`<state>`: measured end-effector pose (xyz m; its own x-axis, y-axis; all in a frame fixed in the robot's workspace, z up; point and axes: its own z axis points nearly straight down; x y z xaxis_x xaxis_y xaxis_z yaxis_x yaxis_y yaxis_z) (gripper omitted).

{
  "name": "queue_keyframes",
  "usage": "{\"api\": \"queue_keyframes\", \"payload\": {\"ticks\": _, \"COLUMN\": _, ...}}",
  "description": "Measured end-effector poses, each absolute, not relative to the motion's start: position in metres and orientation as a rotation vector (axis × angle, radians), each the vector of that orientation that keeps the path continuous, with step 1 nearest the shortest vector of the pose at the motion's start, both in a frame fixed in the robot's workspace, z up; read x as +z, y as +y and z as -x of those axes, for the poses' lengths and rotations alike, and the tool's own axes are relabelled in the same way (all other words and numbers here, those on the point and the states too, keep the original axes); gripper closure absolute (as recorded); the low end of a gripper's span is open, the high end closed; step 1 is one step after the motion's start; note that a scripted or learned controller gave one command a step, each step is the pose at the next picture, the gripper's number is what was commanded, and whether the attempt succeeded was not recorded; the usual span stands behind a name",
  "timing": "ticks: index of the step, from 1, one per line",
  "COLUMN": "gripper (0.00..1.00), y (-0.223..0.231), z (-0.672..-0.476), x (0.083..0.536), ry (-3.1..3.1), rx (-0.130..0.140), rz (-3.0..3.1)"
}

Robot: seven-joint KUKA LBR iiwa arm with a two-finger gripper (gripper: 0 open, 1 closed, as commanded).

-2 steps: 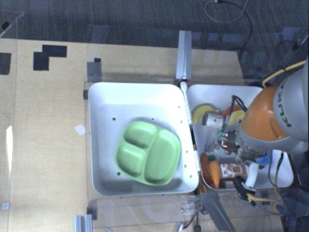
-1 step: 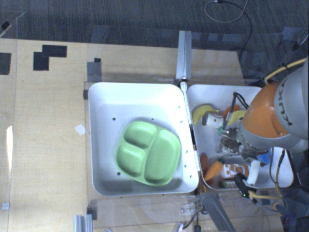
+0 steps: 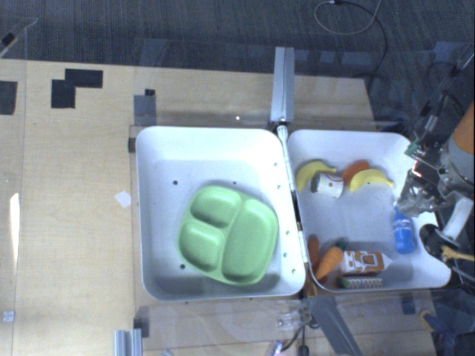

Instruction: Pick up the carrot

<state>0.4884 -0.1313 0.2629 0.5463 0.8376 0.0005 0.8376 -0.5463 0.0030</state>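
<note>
The carrot [image 3: 327, 262], orange with a green top, lies slanted in the near left corner of the right bin [image 3: 371, 213], next to the divider wall. My gripper [image 3: 413, 196] hangs over the right side of that bin, well to the right of the carrot and farther back. Just in front of it is a small blue bottle [image 3: 403, 235]. Nothing shows in the gripper.
A small orange-and-white carton [image 3: 362, 262] lies right beside the carrot, and a reddish-brown piece [image 3: 313, 246] lies behind it. Two bananas [image 3: 313, 172] [image 3: 369, 179], a white cup [image 3: 327, 186] and an orange fruit [image 3: 356, 168] sit at the back. The left bin [image 3: 159, 162] holds a green divided plate [image 3: 228, 233].
</note>
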Motion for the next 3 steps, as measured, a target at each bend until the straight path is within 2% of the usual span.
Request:
{"api": "queue_keyframes", "payload": {"ticks": 1, "gripper": 1.00, "y": -0.197, "z": -0.539, "x": 0.243, "ry": 1.375, "rx": -0.001, "rz": -2.824}}
{"api": "queue_keyframes", "payload": {"ticks": 3, "gripper": 1.00, "y": -0.194, "z": -0.543, "x": 0.263, "ry": 1.405, "rx": -0.002, "rz": -2.805}}
